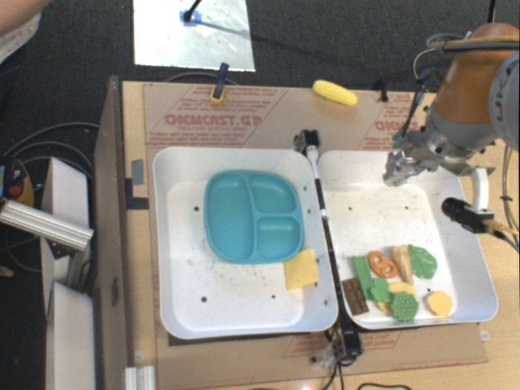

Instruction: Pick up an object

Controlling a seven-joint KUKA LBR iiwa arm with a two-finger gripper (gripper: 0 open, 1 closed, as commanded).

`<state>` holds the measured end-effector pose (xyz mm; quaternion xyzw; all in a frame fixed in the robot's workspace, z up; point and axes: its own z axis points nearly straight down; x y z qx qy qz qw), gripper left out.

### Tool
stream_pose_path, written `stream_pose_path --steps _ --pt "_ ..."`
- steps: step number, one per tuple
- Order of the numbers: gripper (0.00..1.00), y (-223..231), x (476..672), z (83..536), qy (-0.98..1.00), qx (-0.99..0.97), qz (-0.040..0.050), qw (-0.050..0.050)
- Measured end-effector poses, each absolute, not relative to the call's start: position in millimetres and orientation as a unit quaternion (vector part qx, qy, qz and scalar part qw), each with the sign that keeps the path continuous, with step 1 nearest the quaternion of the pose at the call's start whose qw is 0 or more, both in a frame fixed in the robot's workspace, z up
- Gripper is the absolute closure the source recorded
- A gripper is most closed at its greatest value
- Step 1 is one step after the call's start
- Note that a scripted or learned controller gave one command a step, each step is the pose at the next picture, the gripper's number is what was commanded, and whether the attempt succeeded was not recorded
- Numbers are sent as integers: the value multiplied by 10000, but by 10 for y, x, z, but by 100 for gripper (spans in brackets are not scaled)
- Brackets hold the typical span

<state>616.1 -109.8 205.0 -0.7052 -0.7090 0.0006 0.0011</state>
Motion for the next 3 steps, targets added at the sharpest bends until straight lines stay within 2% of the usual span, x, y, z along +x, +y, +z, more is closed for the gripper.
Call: stream_pose_path --steps 1,2,3 --pt "100 -1708 6042 2032 -7069 -7073 -4 -12" --pt "100 -2052 6161 1850 -7070 -7072 -4 -23" --pt "100 -1813 5977 2167 -7088 -7054 -9 -8"
